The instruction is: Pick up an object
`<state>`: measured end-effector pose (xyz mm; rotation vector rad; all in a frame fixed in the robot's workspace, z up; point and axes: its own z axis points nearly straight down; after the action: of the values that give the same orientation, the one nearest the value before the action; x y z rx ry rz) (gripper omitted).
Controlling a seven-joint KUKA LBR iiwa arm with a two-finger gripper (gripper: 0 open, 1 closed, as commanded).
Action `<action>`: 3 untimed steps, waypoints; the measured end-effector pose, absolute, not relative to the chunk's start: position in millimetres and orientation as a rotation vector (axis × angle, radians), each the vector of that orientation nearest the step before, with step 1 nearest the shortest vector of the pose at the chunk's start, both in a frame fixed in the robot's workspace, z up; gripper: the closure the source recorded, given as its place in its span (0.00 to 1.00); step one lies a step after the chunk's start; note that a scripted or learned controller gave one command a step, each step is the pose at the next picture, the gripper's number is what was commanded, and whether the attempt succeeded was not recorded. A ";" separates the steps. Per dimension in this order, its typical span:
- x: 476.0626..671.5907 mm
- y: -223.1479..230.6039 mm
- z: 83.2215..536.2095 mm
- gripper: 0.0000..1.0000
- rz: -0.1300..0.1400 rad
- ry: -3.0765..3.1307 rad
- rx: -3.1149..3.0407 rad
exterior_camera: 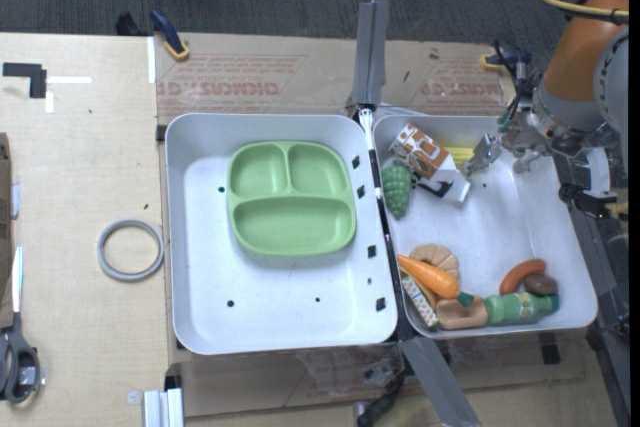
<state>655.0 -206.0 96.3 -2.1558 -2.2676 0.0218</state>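
Note:
My gripper (503, 156) hangs over the back right part of the right bin (500, 225), open, with nothing between its fingers. Just left of it lie a small orange and white box (418, 150), a yellow piece (459, 154) and a white and black item (447, 186). A green knobbly toy (397, 187) rests by the bin's left wall. Along the front lie a carrot (428, 276), a round biscuit-like piece (438, 257), a tan piece (461, 315), a green bottle (521, 307) and a red sausage (523, 273).
The left bin (200, 245) holds a green divided plate (291, 197). On the bench to the left lie a grey ring (131, 248) and scissors (18, 360). The arm's orange band (588, 55) rises at the right edge.

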 end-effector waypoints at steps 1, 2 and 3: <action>659.1 -210.3 98.5 0.00 0.003 -2.426 -1.994; 659.1 -151.5 91.6 0.00 0.002 -2.507 -1.895; 582.8 -105.7 92.0 0.00 0.004 -2.448 -1.973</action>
<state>582.8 -105.7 92.0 -1.9728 -2.4481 0.0041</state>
